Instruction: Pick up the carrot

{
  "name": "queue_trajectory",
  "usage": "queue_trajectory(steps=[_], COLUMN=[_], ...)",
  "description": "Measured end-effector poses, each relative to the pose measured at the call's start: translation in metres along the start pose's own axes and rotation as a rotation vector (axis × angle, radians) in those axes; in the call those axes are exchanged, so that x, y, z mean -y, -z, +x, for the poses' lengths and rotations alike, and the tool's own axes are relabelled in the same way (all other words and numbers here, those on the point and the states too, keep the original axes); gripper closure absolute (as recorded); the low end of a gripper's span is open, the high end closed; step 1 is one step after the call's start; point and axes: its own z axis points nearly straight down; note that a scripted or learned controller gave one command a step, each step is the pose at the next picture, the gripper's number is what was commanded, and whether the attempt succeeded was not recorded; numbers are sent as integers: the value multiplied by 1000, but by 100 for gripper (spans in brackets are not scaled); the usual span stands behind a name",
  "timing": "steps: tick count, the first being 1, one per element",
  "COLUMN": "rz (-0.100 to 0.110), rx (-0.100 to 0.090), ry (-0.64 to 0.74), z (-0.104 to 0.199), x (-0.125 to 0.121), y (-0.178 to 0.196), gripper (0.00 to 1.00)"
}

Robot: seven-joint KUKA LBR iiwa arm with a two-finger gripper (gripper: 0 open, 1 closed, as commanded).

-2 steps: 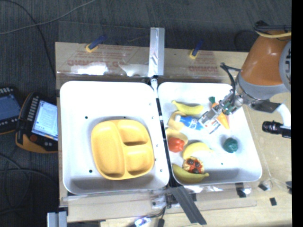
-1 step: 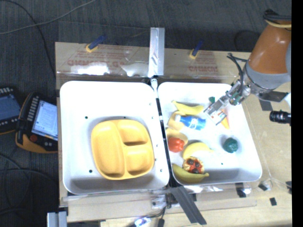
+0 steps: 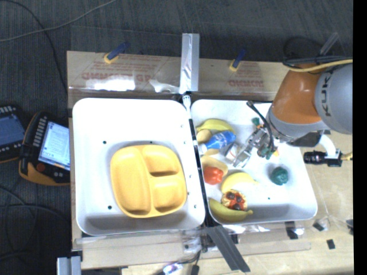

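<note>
An orange-red piece that I take for the carrot (image 3: 213, 175) lies at the left side of the right bin (image 3: 298, 202), close to the divider between the bins. A pale yellow round fruit (image 3: 238, 180) touches it on the right. My gripper (image 3: 238, 153) hangs low over the bin's middle, just up and to the right of the carrot, beside a blue bottle (image 3: 219, 141). Nothing is visibly held in it. The grey arm with its orange band (image 3: 295, 99) reaches in from the right.
A banana (image 3: 213, 126) lies at the bin's top left, and another banana (image 3: 229, 211) with a dark red item (image 3: 234, 199) on it lies at the bottom. A green object (image 3: 280, 175) sits on the right. The left bin (image 3: 92, 130) holds a yellow divided plate (image 3: 123, 182).
</note>
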Motion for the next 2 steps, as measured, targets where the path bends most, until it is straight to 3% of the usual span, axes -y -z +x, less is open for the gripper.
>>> queue_trajectory(steps=[1, 2], rz=[-2, 3], rx=[11, 1], ry=[305, 0], z=[-3, -30], x=[-62, -77], y=[-4, 114], gripper=[100, 100])
